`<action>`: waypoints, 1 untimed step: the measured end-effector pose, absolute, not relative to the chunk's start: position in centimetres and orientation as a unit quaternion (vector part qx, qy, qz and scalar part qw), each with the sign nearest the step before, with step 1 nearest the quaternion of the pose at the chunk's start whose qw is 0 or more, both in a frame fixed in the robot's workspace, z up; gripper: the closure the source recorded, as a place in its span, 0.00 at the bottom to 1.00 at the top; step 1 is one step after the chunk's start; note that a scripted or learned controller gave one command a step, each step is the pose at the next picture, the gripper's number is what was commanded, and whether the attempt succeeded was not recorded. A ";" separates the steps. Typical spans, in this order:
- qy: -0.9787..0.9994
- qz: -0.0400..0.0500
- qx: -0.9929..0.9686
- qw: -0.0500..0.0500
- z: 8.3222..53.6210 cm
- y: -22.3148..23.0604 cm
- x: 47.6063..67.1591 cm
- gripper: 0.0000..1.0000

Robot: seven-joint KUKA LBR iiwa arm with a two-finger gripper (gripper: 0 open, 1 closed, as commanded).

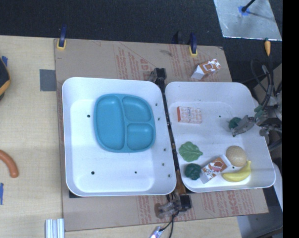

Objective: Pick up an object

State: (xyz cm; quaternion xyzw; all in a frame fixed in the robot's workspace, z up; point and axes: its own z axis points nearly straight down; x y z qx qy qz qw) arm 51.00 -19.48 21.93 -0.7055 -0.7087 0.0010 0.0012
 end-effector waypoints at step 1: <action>-0.710 0.002 -0.704 0.001 11.6 -21.1 57.0 0.00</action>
